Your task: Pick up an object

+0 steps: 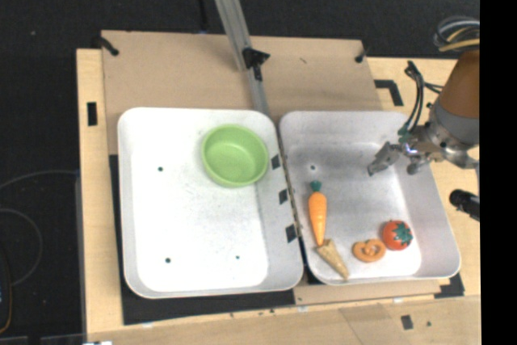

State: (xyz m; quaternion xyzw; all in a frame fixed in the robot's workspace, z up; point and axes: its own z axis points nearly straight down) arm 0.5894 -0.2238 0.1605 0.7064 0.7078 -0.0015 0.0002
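**Ana:** White moulded plastic takes up most of the bench: the left-hand shallow white bin point(161, 254) with a round lime-green plastic bowl point(235, 156) in its upper part, and the right-hand shallow white bin point(347, 141) with the small things in it.

**Ben:** And the arm?

**Ana:** The grey arm with the orange band point(462, 97) comes in from the right, and the two-finger gripper point(397, 159) hangs over the upper right of the right-hand bin. Two dark fingers point(380, 166) point down and to the left. I judge them parted with nothing between them, though they are small and a little blurred.

**Ben:** Which thing is nearest?

**Ana:** All four lie below the gripper in the view, toward the near edge. The long orange plastic carrot with a green top point(317, 214) lies down and to the left, close to the bin's left wall, with its long axis running nearly straight up and down the view. At its lower tip sits a tan cone-shaped piece point(332, 258). The red plastic tomato point(397, 234) sits almost straight below the fingers, and a small orange ring-like piece point(368, 250) is just beside it on the left.

**Ben:** Room to close?

**Ana:** The tomato stands apart from the walls, so I would guess it is the easier grasp. The carrot is crowded by the wall on one side.
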